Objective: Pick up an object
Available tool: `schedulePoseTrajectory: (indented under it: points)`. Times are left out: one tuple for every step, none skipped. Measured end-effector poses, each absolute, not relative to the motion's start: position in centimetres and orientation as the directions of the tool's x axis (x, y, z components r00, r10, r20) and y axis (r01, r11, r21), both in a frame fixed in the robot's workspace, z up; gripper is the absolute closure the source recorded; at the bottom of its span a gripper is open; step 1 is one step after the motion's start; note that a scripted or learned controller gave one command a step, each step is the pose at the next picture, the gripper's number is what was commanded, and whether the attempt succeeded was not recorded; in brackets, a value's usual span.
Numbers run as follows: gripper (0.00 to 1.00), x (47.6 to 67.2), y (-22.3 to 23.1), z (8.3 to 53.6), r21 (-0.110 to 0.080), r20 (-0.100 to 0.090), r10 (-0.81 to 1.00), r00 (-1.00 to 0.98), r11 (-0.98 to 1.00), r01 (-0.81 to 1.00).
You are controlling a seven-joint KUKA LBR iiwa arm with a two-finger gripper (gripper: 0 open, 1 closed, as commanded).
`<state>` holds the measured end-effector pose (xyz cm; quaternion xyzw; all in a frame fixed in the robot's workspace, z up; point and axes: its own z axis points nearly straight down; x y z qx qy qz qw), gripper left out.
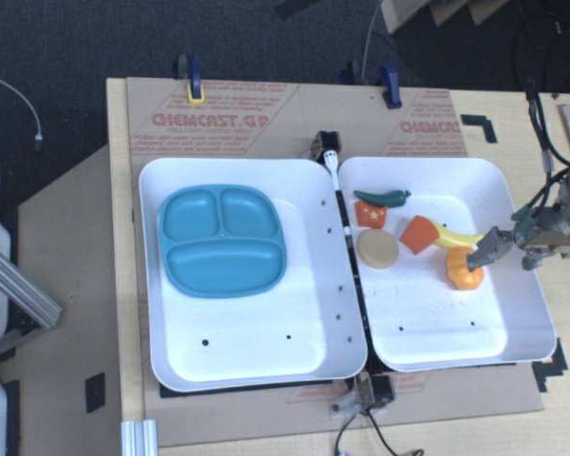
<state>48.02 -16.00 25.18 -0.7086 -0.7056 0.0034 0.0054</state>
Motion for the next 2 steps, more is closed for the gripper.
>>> schedulePoseTrajectory:
  points:
    - [0.0,48.3,-16.0,25.8,0.0,0.0,1.0,0.0,0.0,1.0]
    - [0.0,48.9,-15.7,19.7,-0.007,0.003,1.0,0.0,0.0,1.0]
